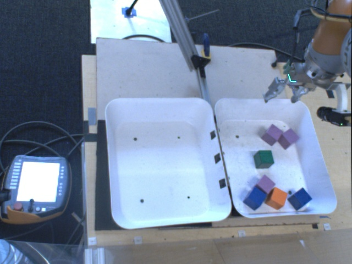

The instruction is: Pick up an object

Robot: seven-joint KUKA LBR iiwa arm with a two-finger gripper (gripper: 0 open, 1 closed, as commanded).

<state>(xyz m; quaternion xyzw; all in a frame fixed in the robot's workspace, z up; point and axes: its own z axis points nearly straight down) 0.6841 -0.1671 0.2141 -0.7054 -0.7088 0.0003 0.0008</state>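
Note:
The right bin (313, 131) holds several small blocks. Two purple blocks (279, 136) touch each other near its upper middle, and a green block (263, 159) lies just below them. Along the front sit a blue block (255, 198), a purple block (266, 183), an orange block (276, 198) and another blue block (299, 198). My gripper (285, 92) hangs over the far rim of the right bin, above and behind the blocks. Its two fingers are spread apart with nothing between them.
The left bin (118, 114) sits beside the right one, their rims meeting along a divider with black tabs (217, 158). A metal pole (181, 29) slants across the back board. A teach pendant (36, 188) lies left of the bench.

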